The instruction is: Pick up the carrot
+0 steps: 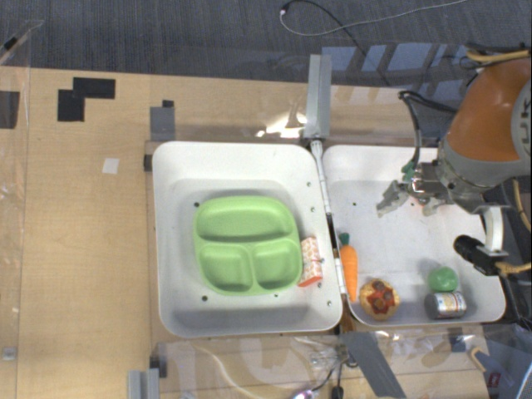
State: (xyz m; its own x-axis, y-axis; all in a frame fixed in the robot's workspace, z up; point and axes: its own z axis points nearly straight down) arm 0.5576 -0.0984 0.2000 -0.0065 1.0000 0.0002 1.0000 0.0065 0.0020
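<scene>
The carrot (350, 269), orange with a small green top, lies lengthwise along the left wall of the right bin (366, 169), near its front. My gripper (409, 201) hangs over the middle of that bin, up and to the right of the carrot and well apart from it. Its fingers (389, 200) spread apart, with nothing between them. The orange band of the arm (489, 115) sits above the wrist at the right.
In the right bin's front lie a round red and yellow item (379, 298), a green ball (443, 278) and a metal can (446, 305). The left bin (166, 223) holds a green divided plate (247, 243) and a small red-and-white packet (311, 261).
</scene>
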